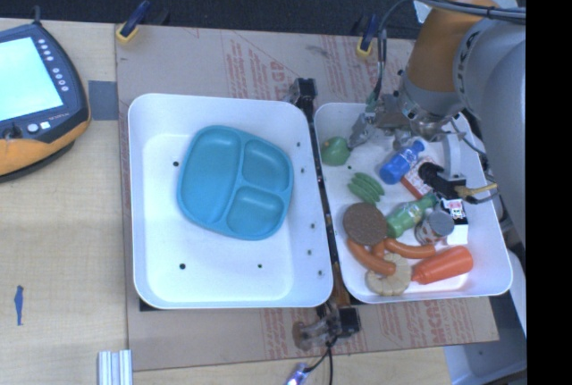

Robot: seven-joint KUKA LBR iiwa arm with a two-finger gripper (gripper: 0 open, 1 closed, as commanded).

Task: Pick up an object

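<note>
Two shallow white bins sit side by side on the desk (80, 222); the left bin (152, 276) carries a blue divided plate (236, 182), the right bin (490, 278) a heap of toy foods. The gripper (386, 120) hangs over the far end of the right bin, below the orange-banded wrist; whether it is parted or closed cannot be told, and nothing is seen held. Nearest candidates: a green round piece (336, 150) just to its left, and a blue bottle (401, 161) just toward the camera, long axis slanting from near-left to far-right. Farther toward the camera lie a brown patty (365, 222), sausages (371, 257) and a carrot (442, 264). A tablet (31, 102) rests at far left
</note>
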